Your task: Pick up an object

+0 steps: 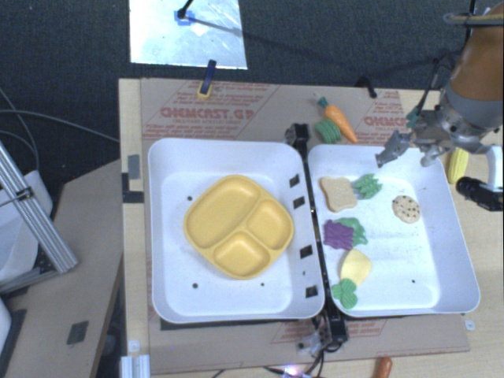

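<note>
The arm [479, 69] is cut off by the right edge. An orange item [383, 366] at the bottom edge is cropped, unidentifiable.

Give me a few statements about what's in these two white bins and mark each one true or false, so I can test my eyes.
1. The yellow divided plate lies in the left bin. True.
2. The cookie sits in the left bin beside the plate. False: it lies in the right bin.
3. The carrot lies outside both bins, on the board behind them. True.
4. The gripper has the purple grapes between its fingers. False: the grapes lie on the floor of the right bin, apart from the gripper, which is up at that bin's far edge with nothing between its fingers.
5. The slice of toast touches a green leafy piece. True.
</note>
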You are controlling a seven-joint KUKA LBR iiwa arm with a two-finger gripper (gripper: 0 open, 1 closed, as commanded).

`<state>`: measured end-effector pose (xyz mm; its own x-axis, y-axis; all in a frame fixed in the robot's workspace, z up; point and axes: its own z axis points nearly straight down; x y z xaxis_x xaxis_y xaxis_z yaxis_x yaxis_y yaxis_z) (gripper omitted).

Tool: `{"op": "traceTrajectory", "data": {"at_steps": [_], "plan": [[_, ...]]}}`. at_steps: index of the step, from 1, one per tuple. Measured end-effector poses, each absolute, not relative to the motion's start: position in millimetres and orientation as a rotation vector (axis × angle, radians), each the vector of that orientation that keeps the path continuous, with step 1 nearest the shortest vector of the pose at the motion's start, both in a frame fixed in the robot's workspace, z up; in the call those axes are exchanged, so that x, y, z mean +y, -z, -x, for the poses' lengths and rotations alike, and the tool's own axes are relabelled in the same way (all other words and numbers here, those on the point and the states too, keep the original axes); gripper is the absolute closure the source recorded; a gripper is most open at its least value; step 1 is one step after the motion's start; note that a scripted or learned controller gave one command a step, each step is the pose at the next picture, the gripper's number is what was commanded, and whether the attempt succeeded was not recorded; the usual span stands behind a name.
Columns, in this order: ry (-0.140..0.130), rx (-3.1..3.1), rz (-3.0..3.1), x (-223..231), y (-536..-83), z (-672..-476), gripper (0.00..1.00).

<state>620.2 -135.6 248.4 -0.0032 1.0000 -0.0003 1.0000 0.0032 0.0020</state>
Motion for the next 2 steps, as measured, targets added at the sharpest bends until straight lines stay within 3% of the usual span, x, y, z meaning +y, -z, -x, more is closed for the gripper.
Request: {"op": "traceTrajectory", "data": {"at_steps": [1,2], "plan": [[-0.003,2.242,-2.208,-16.9,-180.6,-638.8,0.0],[-0.013,2.24,-2.203,103.8,-185.5,-669.5,0.0]]}}
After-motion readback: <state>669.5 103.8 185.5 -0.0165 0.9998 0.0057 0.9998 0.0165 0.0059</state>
